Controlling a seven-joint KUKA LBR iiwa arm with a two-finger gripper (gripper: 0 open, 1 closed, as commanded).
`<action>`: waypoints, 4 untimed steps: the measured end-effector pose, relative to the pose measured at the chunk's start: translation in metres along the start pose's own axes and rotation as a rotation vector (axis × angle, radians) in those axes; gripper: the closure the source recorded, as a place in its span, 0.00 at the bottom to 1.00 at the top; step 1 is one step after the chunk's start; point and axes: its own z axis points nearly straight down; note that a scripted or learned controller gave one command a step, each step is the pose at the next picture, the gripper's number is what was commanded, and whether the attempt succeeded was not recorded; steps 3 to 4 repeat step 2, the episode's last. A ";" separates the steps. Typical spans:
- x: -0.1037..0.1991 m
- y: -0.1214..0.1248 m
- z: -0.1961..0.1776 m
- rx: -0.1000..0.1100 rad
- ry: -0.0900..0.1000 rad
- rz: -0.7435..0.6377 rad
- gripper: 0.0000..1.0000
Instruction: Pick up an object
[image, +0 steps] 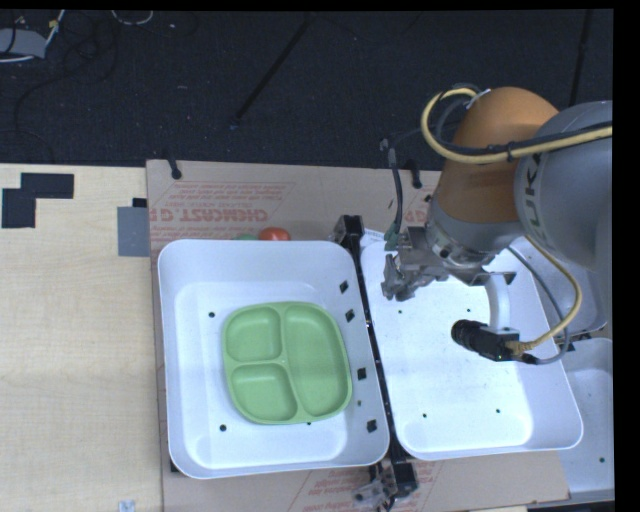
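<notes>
In the left bin (180, 290) sits the only obvious candidate, a green divided plate (287, 362) lying flat in the middle of the floor, three compartments facing up. The gripper (398, 280) is over the far left corner of the right bin (560, 420), just beside the divider between the two, well apart from the plate. Honestly can't tell if it's open or closed from this angle, and I see nothing held in it. The plate looks like light, stiff plastic, probably slick, and lying flat it gives little to grab. My guess is the best bet is pinching the raised rim or one of the inner ridges. There's also a small red thing (274, 235) behind the left bin, on the cardboard.
</notes>
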 end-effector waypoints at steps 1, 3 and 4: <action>0.043 -0.009 0.005 0.002 -0.001 0.002 1.00; 0.096 -0.013 0.019 0.003 -0.001 0.001 1.00; 0.096 -0.013 0.019 0.003 -0.001 0.001 1.00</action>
